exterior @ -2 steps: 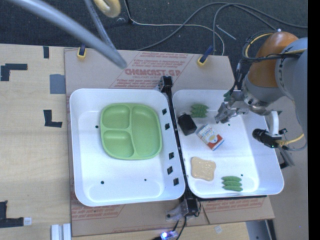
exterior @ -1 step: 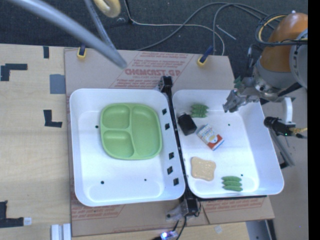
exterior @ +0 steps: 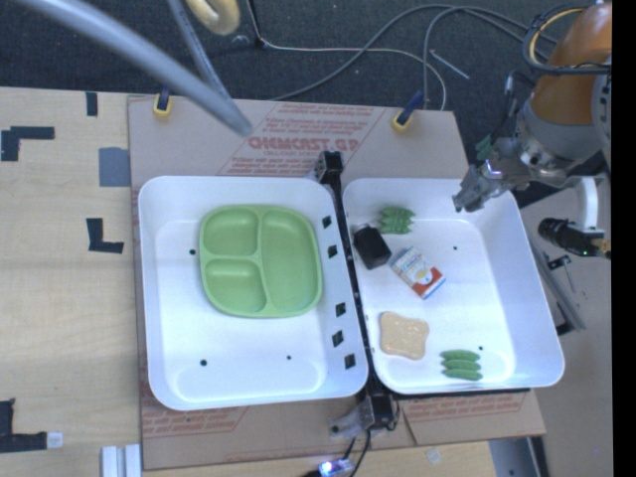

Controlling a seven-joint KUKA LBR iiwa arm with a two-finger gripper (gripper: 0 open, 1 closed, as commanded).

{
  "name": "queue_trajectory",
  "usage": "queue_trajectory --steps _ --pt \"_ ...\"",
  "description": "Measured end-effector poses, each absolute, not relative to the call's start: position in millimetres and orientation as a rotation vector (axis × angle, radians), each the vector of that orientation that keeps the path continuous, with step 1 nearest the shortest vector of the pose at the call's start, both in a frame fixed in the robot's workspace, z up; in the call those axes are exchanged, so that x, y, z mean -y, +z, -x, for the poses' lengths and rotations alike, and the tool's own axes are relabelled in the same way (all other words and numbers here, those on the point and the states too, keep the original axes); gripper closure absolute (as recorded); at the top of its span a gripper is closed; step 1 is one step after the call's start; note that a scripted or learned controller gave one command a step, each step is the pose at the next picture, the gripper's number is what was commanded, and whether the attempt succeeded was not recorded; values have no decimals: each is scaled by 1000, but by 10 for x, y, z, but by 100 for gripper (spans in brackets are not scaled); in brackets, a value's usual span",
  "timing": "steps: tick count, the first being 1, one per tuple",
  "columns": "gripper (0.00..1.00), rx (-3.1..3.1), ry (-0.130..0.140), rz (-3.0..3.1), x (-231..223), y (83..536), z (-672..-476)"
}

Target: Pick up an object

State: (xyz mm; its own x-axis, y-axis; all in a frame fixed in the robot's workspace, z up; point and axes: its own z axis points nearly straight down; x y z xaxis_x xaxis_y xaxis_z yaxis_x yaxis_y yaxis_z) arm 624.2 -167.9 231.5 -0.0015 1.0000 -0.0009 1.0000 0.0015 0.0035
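Progress: nothing lifted, whole pick left | gripper [exterior: 475,193] over right bin [exterior: 532,296] far rim, finger state cannot tell | right bin holds 5: leafy green toy [exterior: 396,219], black block [exterior: 372,246], small carton [exterior: 417,272], toast slice [exterior: 403,336], pea pods [exterior: 461,364] | left of it: 1 green tray [exterior: 261,261]

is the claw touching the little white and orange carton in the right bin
Apart. The camera view shows bare white bin floor between the claw and the carton.
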Motion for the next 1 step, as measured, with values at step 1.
queue_trajectory --steps 1 --pt "100 -2230 0 -2215 1048 2253 -6321"
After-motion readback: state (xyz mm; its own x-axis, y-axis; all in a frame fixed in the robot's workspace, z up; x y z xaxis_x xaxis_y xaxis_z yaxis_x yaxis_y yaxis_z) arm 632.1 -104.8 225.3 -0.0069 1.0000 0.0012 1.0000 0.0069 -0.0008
